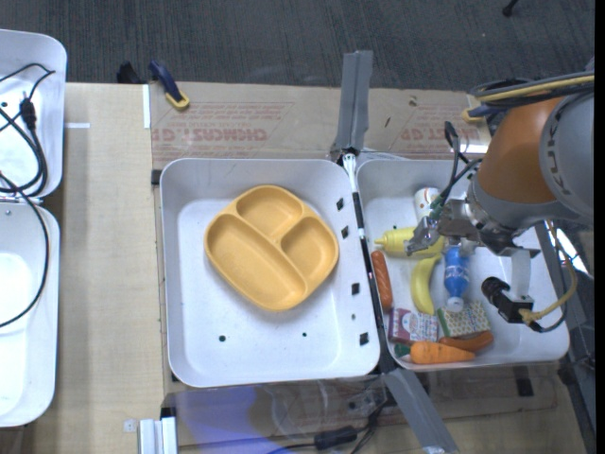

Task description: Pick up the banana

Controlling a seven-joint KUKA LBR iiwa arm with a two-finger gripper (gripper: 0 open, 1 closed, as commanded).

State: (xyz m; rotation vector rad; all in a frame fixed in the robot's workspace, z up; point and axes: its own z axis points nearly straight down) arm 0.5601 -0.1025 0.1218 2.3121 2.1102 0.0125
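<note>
The banana (pixel 423 287) lies in the right bin (pixel 544 343), curved and running near-to-far, between a red sausage (pixel 382 280) and a blue-labelled bottle (pixel 456 275). My gripper (pixel 427 234) hangs low over the bin just beyond the banana's far end, right next to a yellow squeeze bottle (pixel 395 242). The grey wrist and orange band of the arm (pixel 520 164) reach in from the right and hide the part of the bin behind them.
The right bin also holds a carrot (pixel 440 353), a small carton (pixel 412 325), a patterned packet (pixel 464 319) and a white cup (pixel 425 199). A yellow divided plate (pixel 272 245) sits in the left bin (pixel 189 329). Cables hang beside the arm.
</note>
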